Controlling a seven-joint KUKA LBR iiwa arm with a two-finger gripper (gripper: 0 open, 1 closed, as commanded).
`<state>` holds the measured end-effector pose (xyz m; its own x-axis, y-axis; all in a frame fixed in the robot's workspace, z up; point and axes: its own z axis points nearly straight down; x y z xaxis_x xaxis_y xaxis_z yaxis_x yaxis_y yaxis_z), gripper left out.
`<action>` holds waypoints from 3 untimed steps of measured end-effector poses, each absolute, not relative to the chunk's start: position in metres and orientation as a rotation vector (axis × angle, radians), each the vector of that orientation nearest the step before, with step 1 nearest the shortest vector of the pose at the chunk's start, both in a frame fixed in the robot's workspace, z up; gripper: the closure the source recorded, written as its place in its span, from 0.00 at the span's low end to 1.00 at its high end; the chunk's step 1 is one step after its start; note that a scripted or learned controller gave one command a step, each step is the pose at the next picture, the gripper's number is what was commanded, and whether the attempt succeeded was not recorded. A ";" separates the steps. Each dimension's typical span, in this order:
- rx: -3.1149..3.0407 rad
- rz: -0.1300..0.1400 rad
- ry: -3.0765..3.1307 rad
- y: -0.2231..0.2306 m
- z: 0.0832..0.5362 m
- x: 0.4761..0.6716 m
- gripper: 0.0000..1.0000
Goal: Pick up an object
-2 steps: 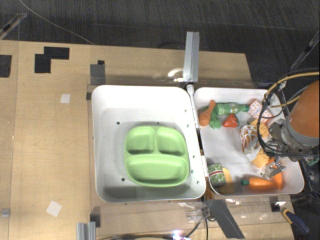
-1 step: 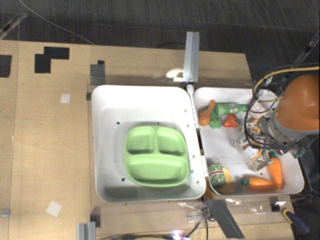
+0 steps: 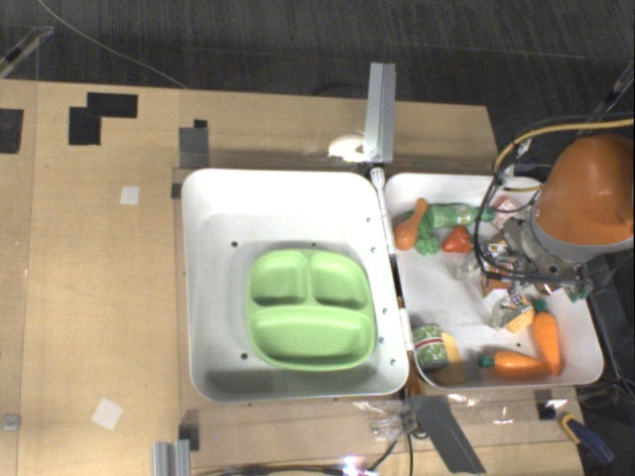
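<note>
The right bin point(image 3: 437, 286) holds several toy foods. An orange drumstick point(image 3: 408, 226) lies at its far left beside a green bottle point(image 3: 444, 218) and a small red piece point(image 3: 456, 241). Two carrots lie at the near right, one upright point(image 3: 546, 336) and one flat point(image 3: 518, 365). A green-labelled can point(image 3: 431, 344) rests in the near left corner. A pale yellow wedge point(image 3: 518, 317) sits just below my gripper point(image 3: 504, 288). The gripper is low in the bin's right half, under the arm's orange band point(image 3: 590, 191), and the wrist and cables hide its tip.
The left bin point(image 3: 213, 266) holds a green divided plate point(image 3: 311, 308). A metal post point(image 3: 380, 112) stands behind the wall between the bins. Black and yellow cables point(image 3: 516, 152) loop around the wrist. Bare wooden bench point(image 3: 89, 296) stretches to the left.
</note>
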<state>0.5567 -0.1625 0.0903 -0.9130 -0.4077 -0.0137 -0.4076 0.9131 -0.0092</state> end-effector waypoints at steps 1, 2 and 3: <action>-0.536 -0.010 3.080 -0.207 0.090 0.519 0.00; -0.389 -0.010 3.098 -0.206 0.090 0.511 0.00; -0.342 -0.011 3.104 -0.173 0.091 0.512 0.00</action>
